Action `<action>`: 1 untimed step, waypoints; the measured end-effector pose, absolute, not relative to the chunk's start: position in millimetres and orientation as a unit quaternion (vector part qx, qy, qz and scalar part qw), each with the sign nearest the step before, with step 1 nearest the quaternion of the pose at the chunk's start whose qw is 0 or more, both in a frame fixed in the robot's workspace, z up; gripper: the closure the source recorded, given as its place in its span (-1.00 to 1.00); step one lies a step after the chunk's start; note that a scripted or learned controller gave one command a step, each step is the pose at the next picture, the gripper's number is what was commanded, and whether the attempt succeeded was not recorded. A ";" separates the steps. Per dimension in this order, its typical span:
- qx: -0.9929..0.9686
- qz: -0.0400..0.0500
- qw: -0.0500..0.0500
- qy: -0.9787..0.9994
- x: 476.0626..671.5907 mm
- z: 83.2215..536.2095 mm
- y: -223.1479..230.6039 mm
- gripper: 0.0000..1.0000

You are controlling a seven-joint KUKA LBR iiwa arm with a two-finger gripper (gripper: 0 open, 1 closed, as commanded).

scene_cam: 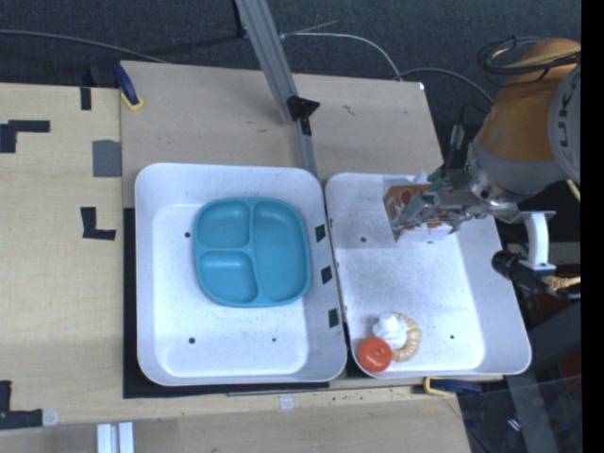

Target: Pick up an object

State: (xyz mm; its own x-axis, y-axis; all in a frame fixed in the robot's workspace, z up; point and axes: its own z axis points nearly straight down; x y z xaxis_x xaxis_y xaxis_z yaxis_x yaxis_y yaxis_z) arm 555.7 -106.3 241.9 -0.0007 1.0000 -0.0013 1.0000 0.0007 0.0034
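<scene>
- Gripper position: you find it low over the far part of the right bin, at the end of the grey arm that reaches in from the right. You cannot tell how it is set, because the metal parts blur into the object beneath them.
- Nearest objects: at the near edge of the right bin, you see a small red-orange ball touching a white and tan ring-shaped item. Both rest on the bin floor, well apart from the gripper, and appear untouched.
- Middle zone: the floor of the right bin between that pair and the gripper carries nothing you need to account for. In the left bin, a blue divided plate lies flat, with three compartments visible.
- Far zone: an orange-brown packet lies near the far wall of the right bin, directly at the gripper tip. Treat this as the likely target. Whether it is gripped or merely beside the tool is not discernible.
- Task status: judge the approach as done or nearly done. No lift is evident; the packet appears to rest at bin level. Closing, confirming the hold and raising remain.
</scene>
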 end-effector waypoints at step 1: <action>0.705 0.000 -0.002 0.709 546.6 248.3 -52.3 1.00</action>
